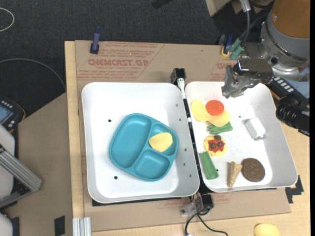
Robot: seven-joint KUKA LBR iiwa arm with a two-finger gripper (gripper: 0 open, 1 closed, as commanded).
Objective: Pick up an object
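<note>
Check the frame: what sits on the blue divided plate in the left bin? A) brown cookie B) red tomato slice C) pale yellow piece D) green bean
C: a pale yellow piece lies in one compartment of the blue divided plate, on the side nearer the right bin; the brown cookie, red tomato slice and green bean all lie in the right bin.

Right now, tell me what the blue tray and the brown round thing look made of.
Blue tray: probably moulded plastic, smooth with a dull sheen and rounded compartment walls. Brown round thing: looks like a toy cookie, matte and speckled, likely plastic or rubber; too small to tell.
</note>
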